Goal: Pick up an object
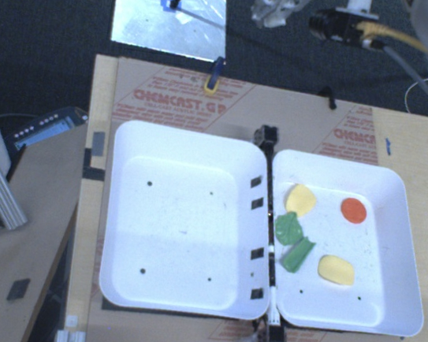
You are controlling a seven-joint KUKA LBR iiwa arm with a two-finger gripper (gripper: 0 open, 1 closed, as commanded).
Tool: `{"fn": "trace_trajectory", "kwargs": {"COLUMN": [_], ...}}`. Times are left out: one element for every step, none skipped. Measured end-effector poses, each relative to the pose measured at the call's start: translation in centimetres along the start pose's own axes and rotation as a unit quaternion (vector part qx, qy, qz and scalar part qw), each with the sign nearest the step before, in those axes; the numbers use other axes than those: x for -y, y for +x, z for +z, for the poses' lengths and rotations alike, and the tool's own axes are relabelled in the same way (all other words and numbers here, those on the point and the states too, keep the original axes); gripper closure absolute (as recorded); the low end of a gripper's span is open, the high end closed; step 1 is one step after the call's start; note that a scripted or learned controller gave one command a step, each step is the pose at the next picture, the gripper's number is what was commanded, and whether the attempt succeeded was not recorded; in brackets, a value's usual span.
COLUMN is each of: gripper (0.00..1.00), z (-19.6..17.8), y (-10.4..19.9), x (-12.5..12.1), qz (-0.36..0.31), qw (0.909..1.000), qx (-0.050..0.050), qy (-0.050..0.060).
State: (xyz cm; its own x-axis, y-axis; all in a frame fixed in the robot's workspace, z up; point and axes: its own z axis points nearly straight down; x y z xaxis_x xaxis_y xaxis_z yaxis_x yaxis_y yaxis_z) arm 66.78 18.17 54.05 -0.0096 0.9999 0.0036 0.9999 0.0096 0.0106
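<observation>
While all five small objects sit loose in the right bin (404,258), they cluster on its left half: a yellow piece (301,198) and an orange-red disc (354,210) at the back, a green lump (288,228) touching a green strip (297,254) by the divider, and a second yellow piece (336,270) just right of the strip. Left bin (182,225) sits alongside. Gripper (283,1) is blurred, well beyond the bins at the top edge, nothing in it; open or closed, can't tell.

A shiny metal sheet (173,9) lies beyond the bench; a yellow clamp (212,85) sits at the cardboard's (177,97) far edge.
</observation>
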Motion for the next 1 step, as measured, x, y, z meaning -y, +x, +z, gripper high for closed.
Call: {"fn": "trace_trajectory", "kwargs": {"gripper": [1.00], "z": [2.11], "y": [-0.10], "x": [10.35], "qz": [0.001], "qw": [1.0000], "qx": [0.001], "qy": [0.006]}}
